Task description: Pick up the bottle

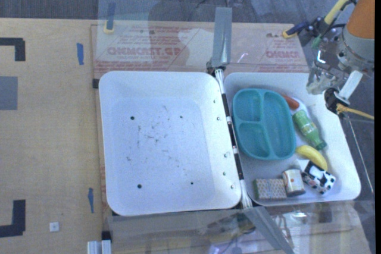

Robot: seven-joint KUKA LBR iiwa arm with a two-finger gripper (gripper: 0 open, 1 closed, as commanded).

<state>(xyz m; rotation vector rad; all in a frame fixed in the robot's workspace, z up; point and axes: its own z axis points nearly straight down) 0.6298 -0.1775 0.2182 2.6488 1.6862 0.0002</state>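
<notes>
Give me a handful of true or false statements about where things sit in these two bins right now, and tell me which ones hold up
1. The green bottle lies in the right bin. True.
2. The teal divided tray sits in the left bin. False: it is in the right bin, left of the bottle.
3. The banana lies just below the bottle. True.
4. The gripper holds the bottle. False: it is above the bin's upper right corner, apart from the bottle.

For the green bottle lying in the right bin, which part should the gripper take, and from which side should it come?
Grip the green bottle across its middle, coming from straight above. It lies on its side, slanting, so the fingers should close across its narrow width. The teal tray is close on its left and the banana lies just below it, so the middle probably leaves the most room. The gripper is above and to its right.
</notes>
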